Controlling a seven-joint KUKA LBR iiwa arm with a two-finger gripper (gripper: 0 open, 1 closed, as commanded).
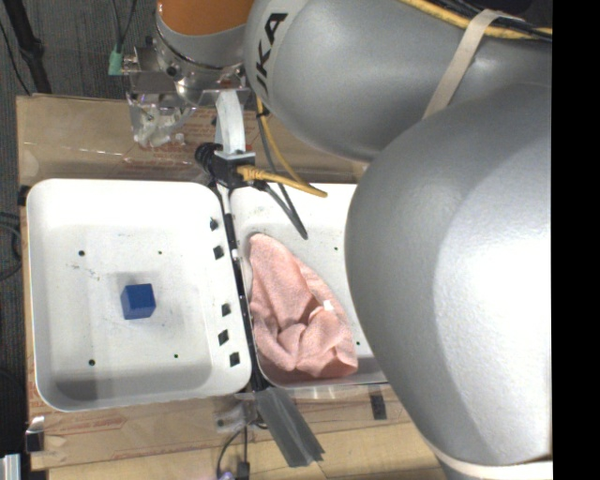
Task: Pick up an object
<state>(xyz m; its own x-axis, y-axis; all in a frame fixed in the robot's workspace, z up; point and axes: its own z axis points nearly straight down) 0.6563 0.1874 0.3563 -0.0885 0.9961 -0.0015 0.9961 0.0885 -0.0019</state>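
A small blue cube (138, 301) lies in the left white bin (112, 220), a little left of its middle. A crumpled pink cloth (295, 314) lies in the right white bin (323, 220), against its left wall. My gripper (157, 122) hangs past the far rim of the left bin, over the brown bench top, well away from both the cube and the cloth. Nothing shows in it.
The big grey arm (450, 234) covers most of the right bin and the view's right half. Its orange band (202, 17) sits at the top. A black divider with clips (230, 281) runs between the bins. A yellow cable (281, 180) crosses the right bin's far corner.
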